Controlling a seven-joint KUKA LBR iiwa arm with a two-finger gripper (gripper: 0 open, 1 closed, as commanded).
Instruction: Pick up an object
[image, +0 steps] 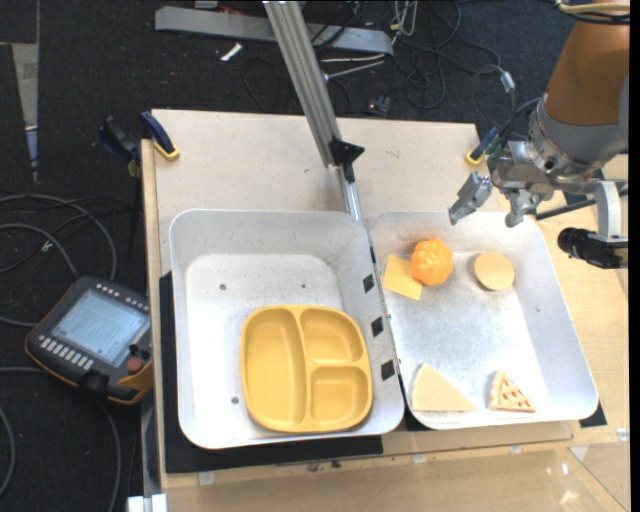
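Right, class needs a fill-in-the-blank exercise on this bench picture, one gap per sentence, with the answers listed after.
1. The yellow divided tray lies in the ____ bin as the camera sees it.
2. The tray has ____ compartments.
3. The orange touches a yellow block in the ____ bin.
4. The gripper hovers with its fingers ____ above that bin's far edge.

Missing words: left; three; right; open
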